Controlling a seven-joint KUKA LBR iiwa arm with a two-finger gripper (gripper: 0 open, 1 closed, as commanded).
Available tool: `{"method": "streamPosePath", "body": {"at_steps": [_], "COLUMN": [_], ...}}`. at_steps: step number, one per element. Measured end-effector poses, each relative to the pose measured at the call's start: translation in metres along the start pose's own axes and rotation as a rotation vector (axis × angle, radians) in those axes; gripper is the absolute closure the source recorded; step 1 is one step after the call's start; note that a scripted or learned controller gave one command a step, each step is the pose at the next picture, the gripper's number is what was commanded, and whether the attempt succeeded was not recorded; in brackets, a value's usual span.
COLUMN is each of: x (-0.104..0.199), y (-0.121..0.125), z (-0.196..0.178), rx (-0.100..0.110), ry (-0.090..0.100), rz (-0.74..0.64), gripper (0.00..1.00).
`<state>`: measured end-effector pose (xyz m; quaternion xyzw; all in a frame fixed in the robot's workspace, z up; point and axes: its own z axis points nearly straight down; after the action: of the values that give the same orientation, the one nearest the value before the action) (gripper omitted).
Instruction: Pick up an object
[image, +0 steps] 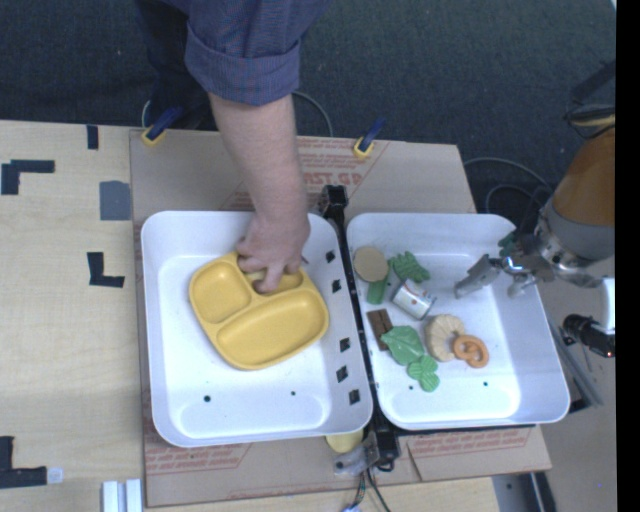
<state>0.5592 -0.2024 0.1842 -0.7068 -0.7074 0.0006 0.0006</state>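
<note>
The pincer (487, 277) hangs open and empty over the right bin (530, 340), apparently lined up toward the toys (425, 320) clustered at its left.

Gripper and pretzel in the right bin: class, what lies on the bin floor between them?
In the camera view, the stretch between the gripper and the pretzel is bare white floor of the right bin.
</note>
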Motion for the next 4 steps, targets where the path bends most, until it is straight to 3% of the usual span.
{"method": "streamPosePath", "body": {"at_steps": [1, 2, 3, 4], "x": [0.092, 0.087, 0.144, 0.139], "y": [-0.078, -0.073, -0.032, -0.036], "z": [0.103, 0.087, -0.005, 0.0], "rx": [-0.001, -0.008, -0.011, 0.0], "ry": [-0.001, -0.004, 0.001, 0.0], "rz": [-0.002, 0.002, -0.008, -0.001], "gripper": [0.0, 1.0, 1.0, 0.0]}}
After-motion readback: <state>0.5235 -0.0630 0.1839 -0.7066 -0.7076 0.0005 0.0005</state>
